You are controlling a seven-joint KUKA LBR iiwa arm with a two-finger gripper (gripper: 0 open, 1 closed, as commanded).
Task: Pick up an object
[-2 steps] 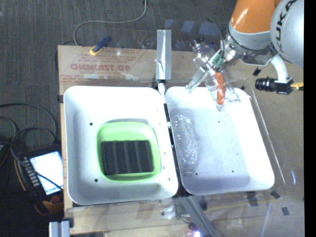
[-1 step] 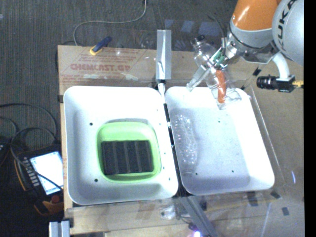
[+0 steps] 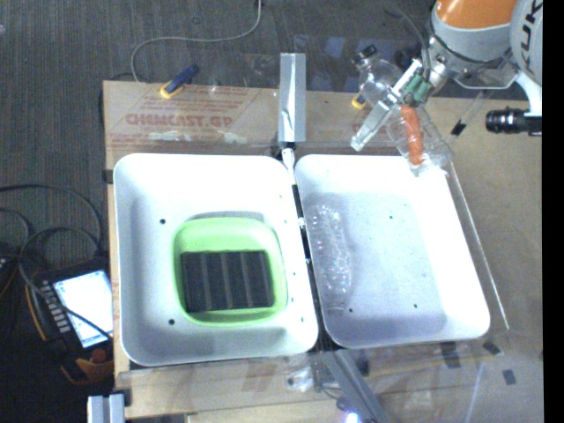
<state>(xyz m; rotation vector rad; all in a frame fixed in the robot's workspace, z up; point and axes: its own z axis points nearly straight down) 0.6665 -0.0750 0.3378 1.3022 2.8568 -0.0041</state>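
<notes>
While the gripper (image 3: 389, 146) hangs over the back rim of the R bin (image 3: 458, 236), its two clear fingers stand spread in a V w/ nothing between them. An orange strip (image 3: 411, 135) runs along one finger; can't tell if it's part of it.

Objs: 1 green tray (image 3: 231, 236), rounded-square, pale lime rim, dark ribbed insert, in the L bin (image 3: 145, 192) toward its front. 1 clear crinkly plastic item (image 3: 330, 245), hard to make out, in the R bin.

Count: 2 bins, 2 objs.

Clear item lies just beside the R bin's left wall; open white floor to its right. Tray has bare floor behind it and on its left.
</notes>
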